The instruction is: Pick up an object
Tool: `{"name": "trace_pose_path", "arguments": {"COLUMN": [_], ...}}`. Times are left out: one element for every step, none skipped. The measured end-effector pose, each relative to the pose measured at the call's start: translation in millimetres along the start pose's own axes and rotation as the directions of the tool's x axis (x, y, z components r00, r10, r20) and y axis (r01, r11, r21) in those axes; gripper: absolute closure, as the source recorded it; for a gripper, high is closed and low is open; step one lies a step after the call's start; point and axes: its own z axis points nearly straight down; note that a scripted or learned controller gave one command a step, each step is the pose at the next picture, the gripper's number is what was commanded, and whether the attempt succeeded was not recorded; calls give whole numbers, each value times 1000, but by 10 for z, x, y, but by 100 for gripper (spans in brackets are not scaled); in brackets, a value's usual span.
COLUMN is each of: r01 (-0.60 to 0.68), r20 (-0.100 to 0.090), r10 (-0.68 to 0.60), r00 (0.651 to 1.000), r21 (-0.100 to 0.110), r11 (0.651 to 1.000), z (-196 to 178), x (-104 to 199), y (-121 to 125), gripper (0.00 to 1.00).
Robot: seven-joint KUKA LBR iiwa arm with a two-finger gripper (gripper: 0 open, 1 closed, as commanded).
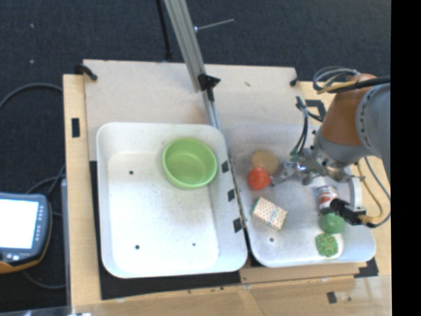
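- Left bin (118, 242): white plastic, matt, lightly speckled with dark flecks; right bin (289, 255) of the same white plastic
- Green bowl (190, 163): smooth plastic, a soft sheen on its rim
- Red ball (258, 178): smooth and slightly glossy
- Tan round object (264, 160): dull, matt surface
- Small box (270, 213): paper or card, printed with a fine dotted pattern; matt
- Green textured piece (327, 244): rough, bumpy surface
- Bench (145, 91): pale board, wood-like, matt; edges a raw light wood tone
- Slanted pole (184, 31): ribbed metal, silvery, faintly shiny
- Arm (355, 120): smooth grey and orange casing, satin finish
- Floor (79, 18): dark, coarse carpet-like cloth
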Motion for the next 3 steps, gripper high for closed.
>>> {"name": "trace_pose_path", "arguments": {"r01": [-3, 1, 4], "r20": [0, 0, 0], "r10": [3, -1, -4], "r00": [1000, 1000, 1000], "r21": [-7, -10, -12], "r11": [1000, 1000, 1000], "z": [-137, -785, -1438], "x": [-10, -23, -24], "y": [17, 20, 42], "gripper": [100, 100, 100]}}
